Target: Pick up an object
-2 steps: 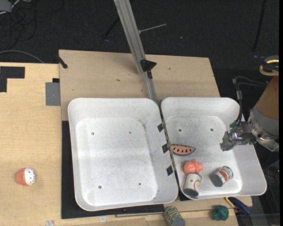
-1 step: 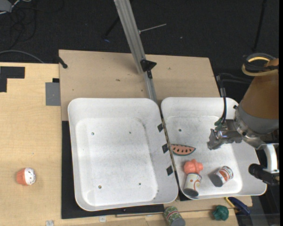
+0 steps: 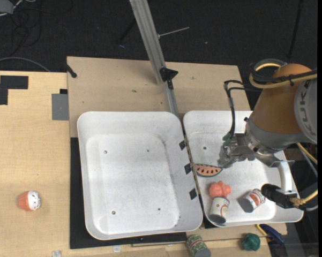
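Note:
My gripper (image 3: 225, 159) hangs over the right bin (image 3: 203, 126), below the orange wrist band of the arm. Just to its lower left lies a flat orange-and-dark oval object (image 3: 207, 171) on the bin floor, near the bin's left wall. Nearer the front sit a small red lumpy toy (image 3: 219, 188), a white cylinder with a red band (image 3: 219, 207) and a small red-and-white can (image 3: 252, 200). The arm's body hides the fingertips.
The left bin (image 3: 96, 143) lies beside the right one, with black clips on the shared rim. A red-and-white ball (image 3: 29, 201) rests on the wooden bench at far left. A green object (image 3: 251, 242) and a dark can (image 3: 196, 245) sit outside the front edge. A metal rail (image 3: 150, 36) slants at the back.

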### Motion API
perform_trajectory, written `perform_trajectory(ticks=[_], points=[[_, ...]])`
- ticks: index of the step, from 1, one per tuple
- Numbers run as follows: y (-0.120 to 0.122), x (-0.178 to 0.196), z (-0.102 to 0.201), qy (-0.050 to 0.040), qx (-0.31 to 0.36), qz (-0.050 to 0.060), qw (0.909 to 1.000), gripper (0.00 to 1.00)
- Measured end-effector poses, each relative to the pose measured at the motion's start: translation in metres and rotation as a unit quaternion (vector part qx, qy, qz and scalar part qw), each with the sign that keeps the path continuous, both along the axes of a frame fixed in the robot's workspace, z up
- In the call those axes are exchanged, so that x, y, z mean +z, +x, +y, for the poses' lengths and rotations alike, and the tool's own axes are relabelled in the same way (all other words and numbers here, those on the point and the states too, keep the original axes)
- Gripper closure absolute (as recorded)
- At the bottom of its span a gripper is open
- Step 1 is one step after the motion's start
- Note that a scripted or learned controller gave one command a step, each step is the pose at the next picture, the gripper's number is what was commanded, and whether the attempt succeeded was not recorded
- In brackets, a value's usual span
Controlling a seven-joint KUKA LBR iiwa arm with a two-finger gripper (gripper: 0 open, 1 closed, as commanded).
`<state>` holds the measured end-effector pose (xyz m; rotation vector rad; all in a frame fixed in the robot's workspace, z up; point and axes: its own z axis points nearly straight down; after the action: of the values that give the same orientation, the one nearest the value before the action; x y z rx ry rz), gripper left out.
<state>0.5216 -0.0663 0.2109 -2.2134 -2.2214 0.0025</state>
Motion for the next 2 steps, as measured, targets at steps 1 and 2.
perform_trajectory(ticks=[1, 2], points=[[0.017, -0.006, 0.049, -0.001, 0.0, -0.001, 1.0, 1.0], [0.021, -0.002, 0.097, -0.0005, 0.0, -0.001, 1.0, 1.0]])
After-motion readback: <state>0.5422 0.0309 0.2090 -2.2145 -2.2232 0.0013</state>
